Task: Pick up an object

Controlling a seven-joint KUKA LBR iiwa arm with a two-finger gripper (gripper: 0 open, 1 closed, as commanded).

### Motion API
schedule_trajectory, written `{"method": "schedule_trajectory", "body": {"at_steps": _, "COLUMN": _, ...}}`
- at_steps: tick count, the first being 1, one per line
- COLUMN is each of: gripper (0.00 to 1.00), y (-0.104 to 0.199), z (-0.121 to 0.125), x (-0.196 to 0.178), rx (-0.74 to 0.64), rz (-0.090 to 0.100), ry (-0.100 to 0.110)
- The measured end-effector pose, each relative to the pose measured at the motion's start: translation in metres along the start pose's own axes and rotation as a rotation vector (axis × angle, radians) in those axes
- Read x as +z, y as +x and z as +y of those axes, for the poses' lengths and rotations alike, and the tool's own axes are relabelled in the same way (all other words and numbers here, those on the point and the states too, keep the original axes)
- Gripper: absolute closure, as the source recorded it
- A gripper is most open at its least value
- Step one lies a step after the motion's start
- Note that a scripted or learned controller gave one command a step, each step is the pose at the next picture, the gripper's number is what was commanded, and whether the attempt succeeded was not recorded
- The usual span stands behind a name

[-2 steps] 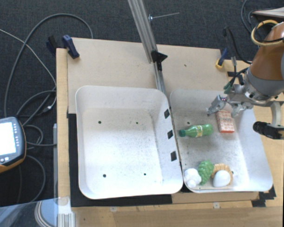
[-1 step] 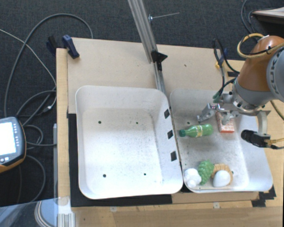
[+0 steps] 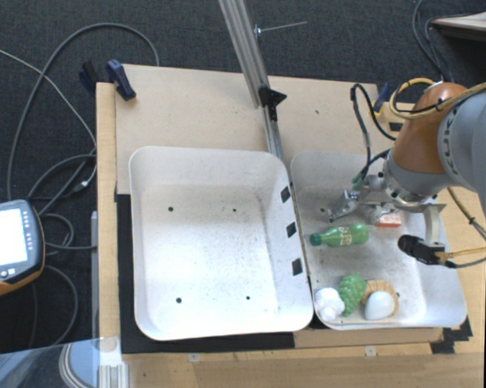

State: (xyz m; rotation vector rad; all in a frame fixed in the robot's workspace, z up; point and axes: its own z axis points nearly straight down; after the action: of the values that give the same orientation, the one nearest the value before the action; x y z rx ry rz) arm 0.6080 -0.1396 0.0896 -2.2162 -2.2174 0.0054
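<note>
On the pale wooden worktop (image 3: 190, 108) the right-hand shallow white bin (image 3: 446, 304) holds a green plastic bottle (image 3: 341, 236), unlifted, just below the low-hanging end effector (image 3: 368, 200), whose grip I cannot tell.

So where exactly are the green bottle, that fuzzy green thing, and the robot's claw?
green bottle (image 3: 342, 236): camera view, middle of its body, lying in the right bin.
fuzzy green thing (image 3: 352, 290): camera view, its middle, near the bin's front edge.
claw (image 3: 346, 203): camera view, at its tip, just above the bottle.
</note>
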Motion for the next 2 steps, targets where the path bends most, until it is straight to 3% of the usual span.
{"method": "schedule_trajectory", "body": {"at_steps": 1, "gripper": 1.00, "y": 0.000, "z": 0.002, "x": -0.015, "rx": 0.000, "rz": 0.000, "ry": -0.008}}
{"method": "schedule_trajectory", "body": {"at_steps": 2, "gripper": 1.00, "y": -0.004, "z": 0.007, "x": -0.078, "rx": -0.001, "rz": -0.004, "ry": -0.016}}
